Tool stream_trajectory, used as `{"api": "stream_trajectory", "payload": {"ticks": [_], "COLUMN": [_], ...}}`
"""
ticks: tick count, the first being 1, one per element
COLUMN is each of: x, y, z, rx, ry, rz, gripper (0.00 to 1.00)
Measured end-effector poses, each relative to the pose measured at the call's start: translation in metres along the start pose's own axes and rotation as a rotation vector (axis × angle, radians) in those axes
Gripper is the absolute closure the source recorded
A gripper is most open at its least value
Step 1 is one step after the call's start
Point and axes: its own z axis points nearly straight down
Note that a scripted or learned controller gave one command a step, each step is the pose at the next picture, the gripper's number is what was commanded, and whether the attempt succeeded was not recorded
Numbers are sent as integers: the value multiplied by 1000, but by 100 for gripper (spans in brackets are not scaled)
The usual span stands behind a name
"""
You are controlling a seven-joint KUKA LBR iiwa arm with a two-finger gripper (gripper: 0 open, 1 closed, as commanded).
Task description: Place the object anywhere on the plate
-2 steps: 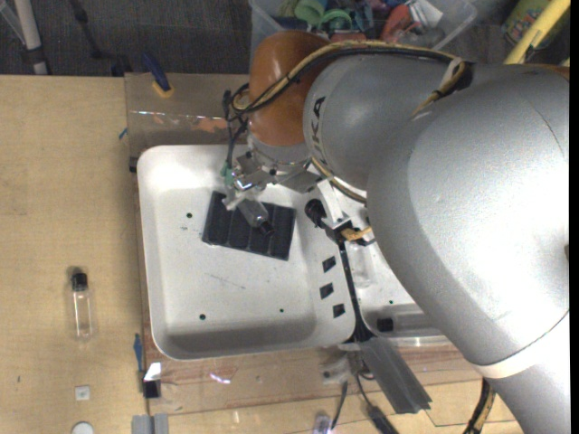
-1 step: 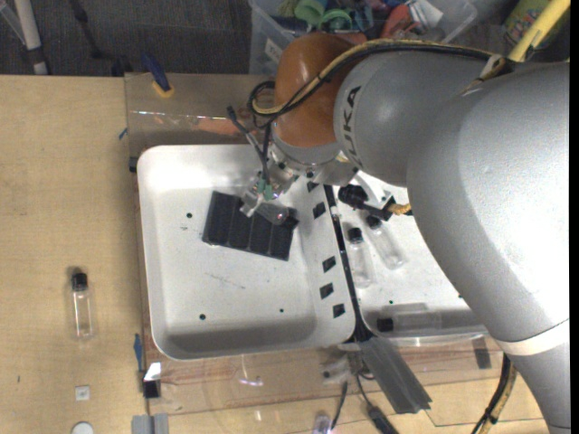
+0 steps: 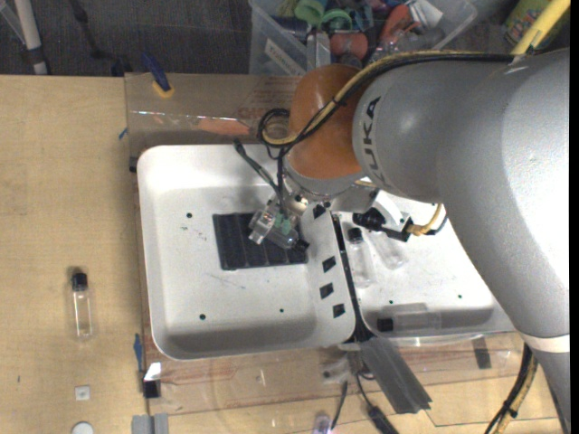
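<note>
A: Where's the arm?

B: Reaching in from the right, over the seam between the two white bins. The orange band sits above the back edge of the left bin. The gripper is down over the dark flat plate in that bin, at its upper right part.

A: Fingers apart or together?

B: Cannot tell. The wrist blocks most of it and the tip is a blur of metal and something greenish-clear.

A: Is the object in it?

B: Can't confirm. There's a small pale, glassy-looking bit right at the tip, over the plate's right half. Whether that's the object or part of the tool, I can't separate. Can't tell if it touches the plate either.

A: Plate position?

B: Lying flat, roughly mid-bin, shifted toward the right wall, slightly skewed. Dark rectangular, ribbed or slatted look.

A: Right bin?

B: Mostly hidden under the arm. I see a clear, hard-to-read item near its front wall and a black-and-white fixture on the wrist above its back left corner.

A: Anything outside the bins?

B: A small clear vial with a dark cap lying on the wooden bench, well left of the left bin. A clear tub of mixed coloured items behind the bins, top of view.
</note>
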Motion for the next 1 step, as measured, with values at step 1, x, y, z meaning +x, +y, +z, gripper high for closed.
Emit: {"api": "stream_trajectory", "payload": {"ticks": [1], "x": [-3], "y": [43], "z": [-39], "rx": [29], "ry": [-6], "rz": [751], "gripper": [100]}}
